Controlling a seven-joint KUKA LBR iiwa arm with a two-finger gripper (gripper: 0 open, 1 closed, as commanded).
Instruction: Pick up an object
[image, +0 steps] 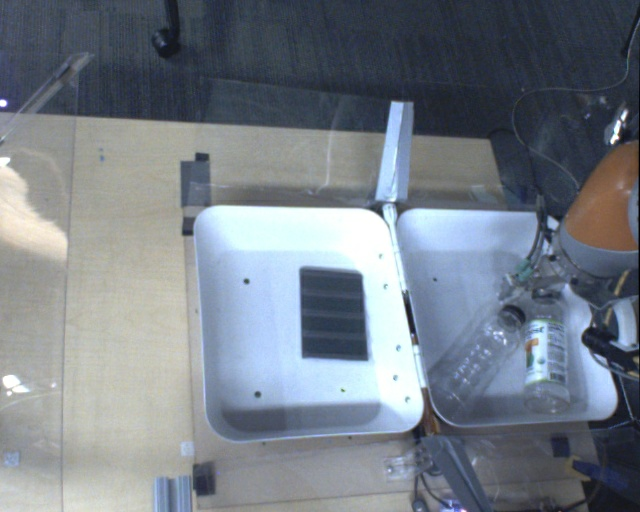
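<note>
Item 1, table (120, 330): a pale wooden surface carrying two shallow white bins lying side by side, their inner rims touching along the middle.

Item 2, left bin (230, 330): sitting left of centre, holding one dark ribbed rectangular pad (334, 313) lying flat near its middle, long side running from 12 to 6 o'clock.

Item 3, right bin (445, 250): sitting right of centre, holding two bottles in its lower half.

Item 4, clear bottle (475, 357): an unlabelled transparent plastic bottle lying on its side, its dark cap end pointing toward 1 o'clock, its base toward 7 o'clock.

Item 5, labelled bottle (546, 358): a clear bottle with a white printed label, lying just beside the clear bottle at its 3 o'clock side, running roughly from 12 to 6 o'clock near the bin's right wall.

Item 6, arm (605, 215): grey with an orange band, reaching in from 3 o'clock above the right bin.

Item 7, hand (528, 281): hanging low over the right bin, just at 12 o'clock of both bottles' upper ends; its state cannot be told.
</note>
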